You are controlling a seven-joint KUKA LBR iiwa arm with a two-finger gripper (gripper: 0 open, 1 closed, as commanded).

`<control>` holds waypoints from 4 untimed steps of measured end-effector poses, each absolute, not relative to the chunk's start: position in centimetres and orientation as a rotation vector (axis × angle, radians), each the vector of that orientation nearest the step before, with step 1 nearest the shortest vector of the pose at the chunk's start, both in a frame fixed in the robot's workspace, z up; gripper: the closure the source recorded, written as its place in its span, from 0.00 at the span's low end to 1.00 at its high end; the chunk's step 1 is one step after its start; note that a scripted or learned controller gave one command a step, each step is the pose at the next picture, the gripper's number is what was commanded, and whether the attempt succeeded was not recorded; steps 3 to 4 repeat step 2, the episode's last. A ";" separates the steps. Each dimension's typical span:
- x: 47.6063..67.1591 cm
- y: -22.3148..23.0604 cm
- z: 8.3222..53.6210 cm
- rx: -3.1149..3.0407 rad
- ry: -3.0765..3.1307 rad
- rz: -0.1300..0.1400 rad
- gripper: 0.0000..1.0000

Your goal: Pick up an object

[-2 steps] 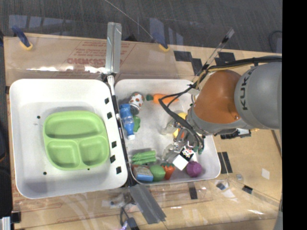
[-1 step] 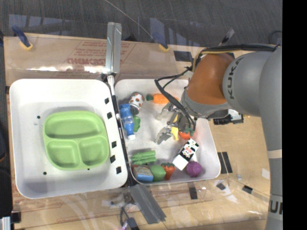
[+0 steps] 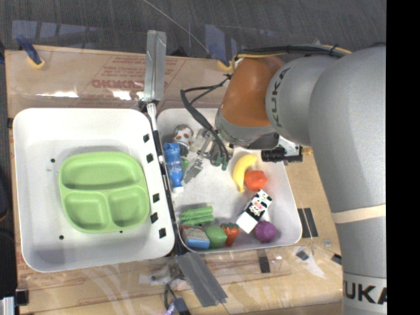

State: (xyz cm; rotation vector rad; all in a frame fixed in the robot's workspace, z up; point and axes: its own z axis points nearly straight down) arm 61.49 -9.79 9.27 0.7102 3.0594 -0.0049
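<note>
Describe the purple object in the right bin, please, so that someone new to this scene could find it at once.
Start at the right bin, the one crowded with small items, and go to its near right corner. There a small round purple grape-like toy lies just below the black-and-white cow-patterned carton. It is the bin's one purple thing; its neighbours are an orange-red piece and a green piece.

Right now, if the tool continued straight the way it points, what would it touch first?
The tool points down and left, so probably the bare floor of the right bin beside the blue bottle. Depth is unclear; it might brush the bottle first.
</note>
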 end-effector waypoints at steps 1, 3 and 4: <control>60.1 -9.7 9.3 0.938 2.997 -0.006 0.00; 59.8 -9.6 9.3 0.897 3.009 -0.007 0.00; 59.8 -9.6 9.3 0.897 3.009 -0.007 0.00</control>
